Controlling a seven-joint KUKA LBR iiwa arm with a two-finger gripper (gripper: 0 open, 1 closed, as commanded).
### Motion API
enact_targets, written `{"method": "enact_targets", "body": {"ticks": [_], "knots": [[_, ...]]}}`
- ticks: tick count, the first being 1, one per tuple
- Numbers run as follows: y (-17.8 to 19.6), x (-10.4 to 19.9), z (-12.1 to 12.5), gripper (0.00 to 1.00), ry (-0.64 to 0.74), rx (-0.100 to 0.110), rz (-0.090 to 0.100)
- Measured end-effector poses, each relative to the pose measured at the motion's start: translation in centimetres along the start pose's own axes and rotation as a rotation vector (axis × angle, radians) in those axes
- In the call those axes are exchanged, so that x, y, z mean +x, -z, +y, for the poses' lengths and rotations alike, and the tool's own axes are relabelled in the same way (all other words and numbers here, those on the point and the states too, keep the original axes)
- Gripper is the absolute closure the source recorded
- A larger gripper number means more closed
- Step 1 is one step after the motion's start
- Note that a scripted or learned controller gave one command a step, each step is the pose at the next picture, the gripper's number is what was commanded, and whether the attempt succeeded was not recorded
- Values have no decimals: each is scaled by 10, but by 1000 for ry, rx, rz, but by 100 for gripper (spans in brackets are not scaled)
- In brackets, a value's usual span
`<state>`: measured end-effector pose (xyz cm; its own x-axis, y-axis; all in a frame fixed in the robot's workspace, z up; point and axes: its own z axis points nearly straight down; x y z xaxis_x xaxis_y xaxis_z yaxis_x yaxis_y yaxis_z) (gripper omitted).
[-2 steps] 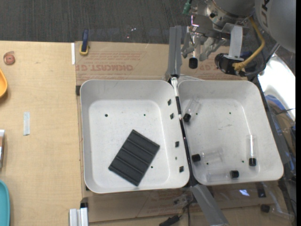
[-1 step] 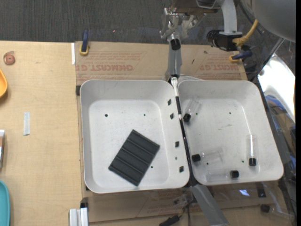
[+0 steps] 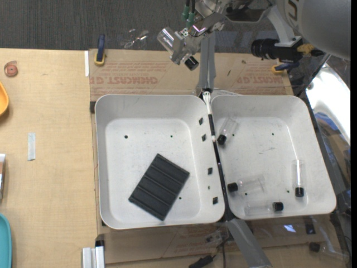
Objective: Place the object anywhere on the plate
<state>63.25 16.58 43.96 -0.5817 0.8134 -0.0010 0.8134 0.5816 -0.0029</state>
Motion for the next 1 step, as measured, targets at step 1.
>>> {"method": "enact_targets", "body": {"ticks": [1], "knots": [[-34, 0, -36, 100, 433, -1, 0]]}}
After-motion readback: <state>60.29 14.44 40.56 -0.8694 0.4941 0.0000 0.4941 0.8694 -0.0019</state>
